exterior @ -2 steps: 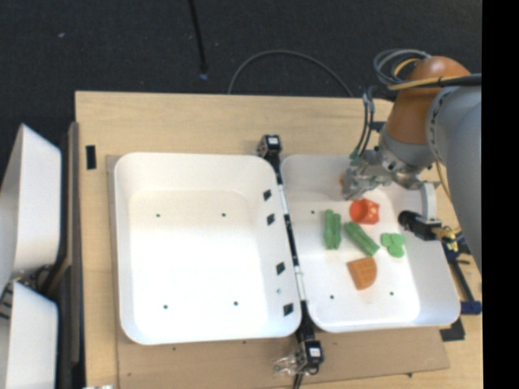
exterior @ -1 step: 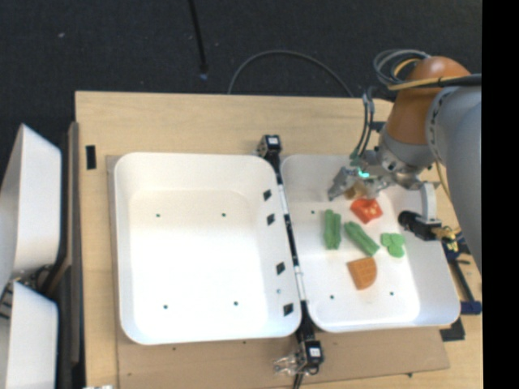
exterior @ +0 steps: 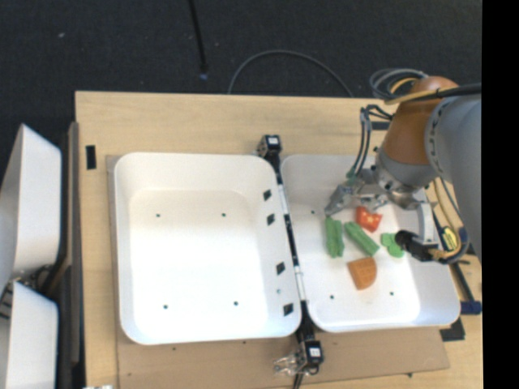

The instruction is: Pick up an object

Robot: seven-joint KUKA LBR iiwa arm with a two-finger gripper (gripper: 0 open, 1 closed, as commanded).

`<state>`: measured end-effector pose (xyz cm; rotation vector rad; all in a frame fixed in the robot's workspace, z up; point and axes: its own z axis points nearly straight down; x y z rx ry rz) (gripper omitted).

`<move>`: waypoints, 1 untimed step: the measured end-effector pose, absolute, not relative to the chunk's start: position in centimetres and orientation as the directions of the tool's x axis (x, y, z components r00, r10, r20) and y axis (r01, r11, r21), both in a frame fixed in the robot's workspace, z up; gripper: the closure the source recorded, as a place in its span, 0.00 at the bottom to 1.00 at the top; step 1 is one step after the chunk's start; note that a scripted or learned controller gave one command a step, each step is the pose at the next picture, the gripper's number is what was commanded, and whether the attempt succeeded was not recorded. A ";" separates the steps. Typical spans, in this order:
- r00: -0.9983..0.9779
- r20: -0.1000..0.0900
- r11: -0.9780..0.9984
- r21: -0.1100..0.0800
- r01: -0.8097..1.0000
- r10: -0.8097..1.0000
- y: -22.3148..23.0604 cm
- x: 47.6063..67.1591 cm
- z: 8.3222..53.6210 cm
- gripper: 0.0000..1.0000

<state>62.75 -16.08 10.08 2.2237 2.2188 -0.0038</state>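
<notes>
The right bin [exterior: 405, 310] holds several small items. A red piece [exterior: 369, 219] lies near its middle. Two green sticks [exterior: 334, 237] [exterior: 361, 239] lie side by side just below it, and a small green piece [exterior: 394, 245] sits to their right. An orange wedge [exterior: 363, 274] lies below them. My gripper [exterior: 355, 204] hangs low over the bin's upper middle, just above the red piece. It is open, with nothing between its fingers. One fingertip [exterior: 332, 207] ends close to the top of the left green stick.
The left bin [exterior: 130, 217] adjoins the right one along a central divider with black clips [exterior: 285, 241]. The grey arm with its orange band [exterior: 405, 132] covers the right bin's far right corner. Cables [exterior: 430, 250] trail along the bin's right side.
</notes>
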 end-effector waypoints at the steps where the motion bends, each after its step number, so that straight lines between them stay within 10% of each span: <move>1: 0.000 0.001 0.000 -0.004 1.000 1.000 -11.1 57.0 10.1 0.00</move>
